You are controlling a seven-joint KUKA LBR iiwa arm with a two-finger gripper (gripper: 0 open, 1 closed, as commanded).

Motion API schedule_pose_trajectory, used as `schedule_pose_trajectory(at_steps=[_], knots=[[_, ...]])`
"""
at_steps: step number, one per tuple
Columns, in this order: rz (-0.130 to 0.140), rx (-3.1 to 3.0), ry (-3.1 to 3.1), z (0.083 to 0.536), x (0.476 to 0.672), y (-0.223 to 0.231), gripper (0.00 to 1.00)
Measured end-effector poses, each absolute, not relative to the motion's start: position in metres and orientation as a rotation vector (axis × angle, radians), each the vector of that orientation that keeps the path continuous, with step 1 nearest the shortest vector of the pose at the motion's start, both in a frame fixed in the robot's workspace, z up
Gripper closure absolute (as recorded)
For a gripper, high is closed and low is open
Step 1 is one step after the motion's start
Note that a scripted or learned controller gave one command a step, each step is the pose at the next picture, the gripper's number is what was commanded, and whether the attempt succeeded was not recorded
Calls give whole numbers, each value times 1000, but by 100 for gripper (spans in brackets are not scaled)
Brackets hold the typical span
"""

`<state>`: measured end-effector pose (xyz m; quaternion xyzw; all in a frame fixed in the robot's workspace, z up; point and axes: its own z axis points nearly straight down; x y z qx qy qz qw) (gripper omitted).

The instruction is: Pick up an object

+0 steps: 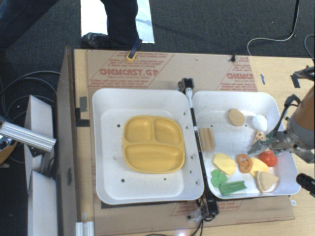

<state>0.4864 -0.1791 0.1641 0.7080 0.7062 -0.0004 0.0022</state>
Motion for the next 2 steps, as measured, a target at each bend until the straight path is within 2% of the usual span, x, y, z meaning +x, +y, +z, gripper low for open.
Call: schedule_pose_trajectory(at_steps=[1, 2], knots=[[8, 2210, 2217, 86, 490, -149, 0], [9, 2209, 2216, 98, 491, -150, 100]])
